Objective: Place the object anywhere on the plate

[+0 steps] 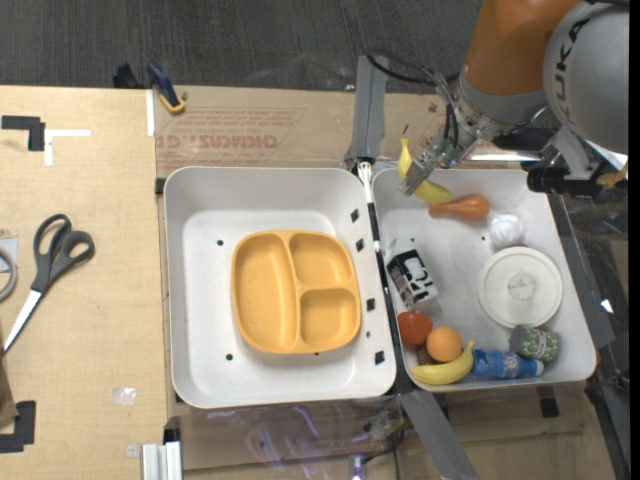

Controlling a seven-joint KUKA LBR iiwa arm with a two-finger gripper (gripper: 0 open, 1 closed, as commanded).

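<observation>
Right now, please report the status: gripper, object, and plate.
Gripper over right bin's far corner, at a yellow item; grasp unclear. Plate in left bin, nothing on it. Bin walls between.

Grey arm [600, 58], orange band, black KUKA lettering, dark cables near claw [432, 160].

Black letters that seem to read "KU" stand on the grey arm [590, 58] at the upper right, faint red print on the cardboard sheet [240, 133] behind the bins appears mirrored and cannot be made out, and a small black-and-white box [412, 277] carries bold marks too blurred to read.
</observation>
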